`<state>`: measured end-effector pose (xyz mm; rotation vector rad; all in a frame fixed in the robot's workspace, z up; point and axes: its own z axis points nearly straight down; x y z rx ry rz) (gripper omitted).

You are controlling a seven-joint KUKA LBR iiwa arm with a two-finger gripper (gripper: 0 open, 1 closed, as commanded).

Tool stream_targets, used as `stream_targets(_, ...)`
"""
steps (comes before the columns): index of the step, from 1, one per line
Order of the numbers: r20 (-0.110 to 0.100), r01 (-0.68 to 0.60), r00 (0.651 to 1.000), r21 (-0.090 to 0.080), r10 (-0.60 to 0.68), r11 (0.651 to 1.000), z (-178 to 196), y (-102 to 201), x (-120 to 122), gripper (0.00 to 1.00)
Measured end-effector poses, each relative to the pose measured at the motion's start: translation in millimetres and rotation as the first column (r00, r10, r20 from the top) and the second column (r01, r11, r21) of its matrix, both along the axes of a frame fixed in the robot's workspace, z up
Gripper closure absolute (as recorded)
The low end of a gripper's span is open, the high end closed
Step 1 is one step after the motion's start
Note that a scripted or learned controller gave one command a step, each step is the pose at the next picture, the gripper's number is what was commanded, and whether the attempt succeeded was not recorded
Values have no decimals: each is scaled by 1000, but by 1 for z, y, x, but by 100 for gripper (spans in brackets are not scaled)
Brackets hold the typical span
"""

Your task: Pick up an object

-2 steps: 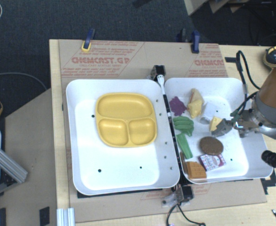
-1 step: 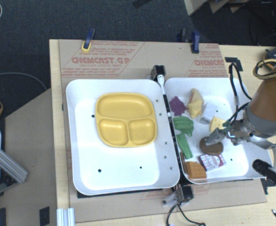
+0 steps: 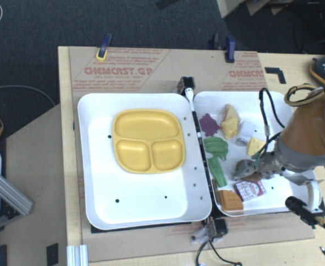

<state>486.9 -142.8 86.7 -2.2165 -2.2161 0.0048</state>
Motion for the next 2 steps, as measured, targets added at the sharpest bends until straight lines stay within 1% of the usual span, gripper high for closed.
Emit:
stream_targets(1, 8, 1, 1000, -3, -1, 1000, 14, -1, 2, 100)
stream_targets(2, 15, -2, 1000, -6, 2, 1000, 75, 5, 5, 100)
